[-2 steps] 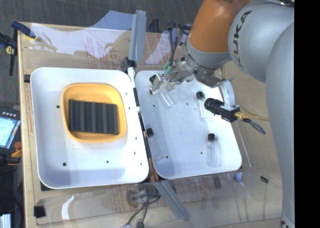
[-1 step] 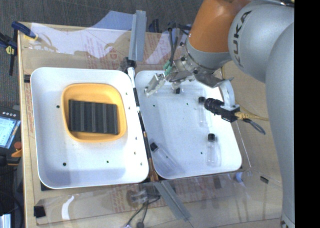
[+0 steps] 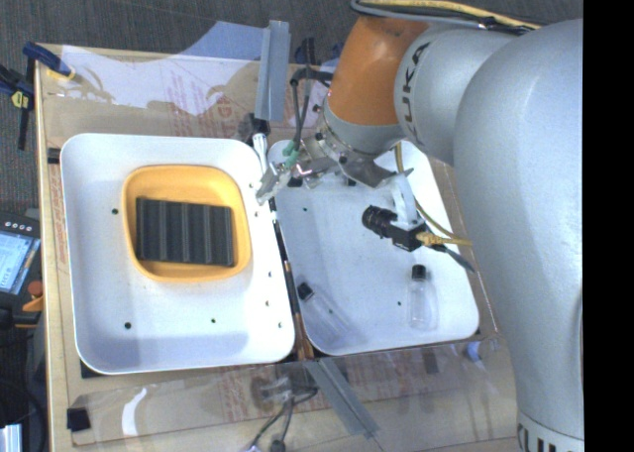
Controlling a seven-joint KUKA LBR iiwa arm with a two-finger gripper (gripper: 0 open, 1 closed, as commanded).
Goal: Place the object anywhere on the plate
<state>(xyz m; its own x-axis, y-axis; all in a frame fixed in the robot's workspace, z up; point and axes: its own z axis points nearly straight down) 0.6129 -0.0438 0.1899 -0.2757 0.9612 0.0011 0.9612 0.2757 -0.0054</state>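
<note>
Bulky grey arm, orange band above wrist, yellow-black cable along top, dark lettering on casing.

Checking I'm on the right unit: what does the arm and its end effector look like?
The arm is bulky, rounded and glossy grey, with an orange band above the wrist and dark lettering beside it. Yellow and black cables run over the top. The end effector is a small metallic piece with a green spot.
</note>
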